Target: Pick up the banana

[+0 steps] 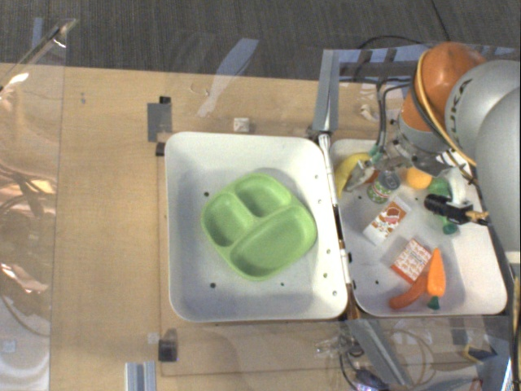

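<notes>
— Since you ask, how many bananas?
— One banana (350, 169), yellow and curved, at ten o'clock in the right bin (488, 296), partly under the claw (376, 172).
— Is the claw gripping it?
— Cannot tell.
— What else?
— Two bins; one green divided plate (259, 225) in the left bin (187, 292); one carrot (437, 275) at five o'clock.

A lime-green divided plate (259, 225) sits in a white bin (187, 292); a yellow banana (350, 169), an orange carrot (436, 274) and red-and-white patterned packets (411, 260) colour the second white bin (480, 300). The arm (480, 96) is grey with an orange band; the bench (98, 218) is pale tan wood.
</notes>
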